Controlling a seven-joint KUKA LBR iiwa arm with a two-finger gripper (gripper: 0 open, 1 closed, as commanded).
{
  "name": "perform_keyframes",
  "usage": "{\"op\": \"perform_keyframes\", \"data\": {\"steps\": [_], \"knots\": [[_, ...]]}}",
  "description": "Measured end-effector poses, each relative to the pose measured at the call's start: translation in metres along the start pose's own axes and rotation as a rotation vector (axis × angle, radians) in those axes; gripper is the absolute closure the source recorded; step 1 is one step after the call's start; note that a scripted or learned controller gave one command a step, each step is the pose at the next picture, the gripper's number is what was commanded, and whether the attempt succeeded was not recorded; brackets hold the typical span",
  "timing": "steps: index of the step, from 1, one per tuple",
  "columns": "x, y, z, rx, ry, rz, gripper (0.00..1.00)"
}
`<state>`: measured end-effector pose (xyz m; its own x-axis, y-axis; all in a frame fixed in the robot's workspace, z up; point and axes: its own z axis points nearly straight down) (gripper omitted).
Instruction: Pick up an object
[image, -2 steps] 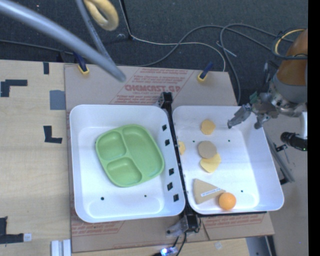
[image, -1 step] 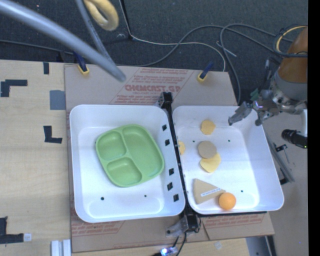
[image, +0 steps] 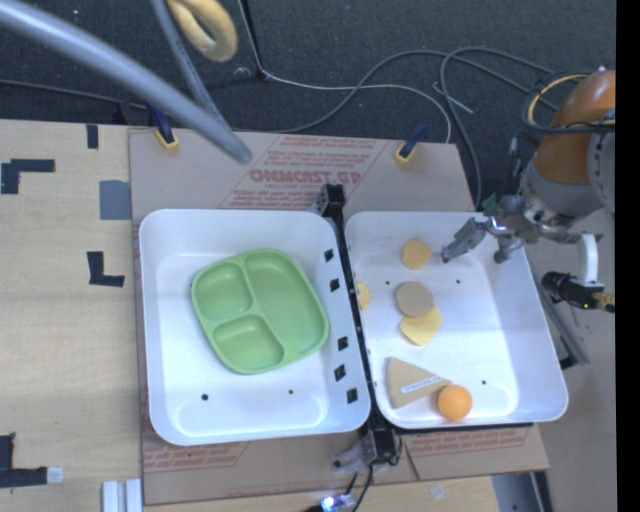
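Nearest the camera, front of the right bin (image: 520, 330): orange ball (image: 455, 402) touching a tan wedge (image: 412, 380), both parked by the front wall, prob. where they rolled or slid to rest.

Mid bin: yellow heart-ish piece (image: 421, 326) overlapped by a brown round disc (image: 412, 298); small yellow bit (image: 362, 296) tucked against the divider wall. Further back, a yellow round piece (image: 416, 253) sits alone w/ open floor around it, so likely the easiest pick.

Left bin (image: 160, 330): green three-compartment tray (image: 260, 309) lying flat, turned at an angle.

Far right: hand (image: 485, 240) hangs over the right bin's back corner, fingers spread, nothing between them. Not yet down on anything; closest item is the lone yellow round piece.
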<state>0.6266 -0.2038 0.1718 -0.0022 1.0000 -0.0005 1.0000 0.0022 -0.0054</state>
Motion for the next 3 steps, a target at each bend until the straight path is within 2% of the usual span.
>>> {"op": "perform_keyframes", "data": {"steps": [2,3], "knots": [[0.005,-0.007,0.088,-0.007,-0.003,0.000,0.00],[0.005,-0.005,0.075,-0.011,-0.005,-0.001,1.00]]}}
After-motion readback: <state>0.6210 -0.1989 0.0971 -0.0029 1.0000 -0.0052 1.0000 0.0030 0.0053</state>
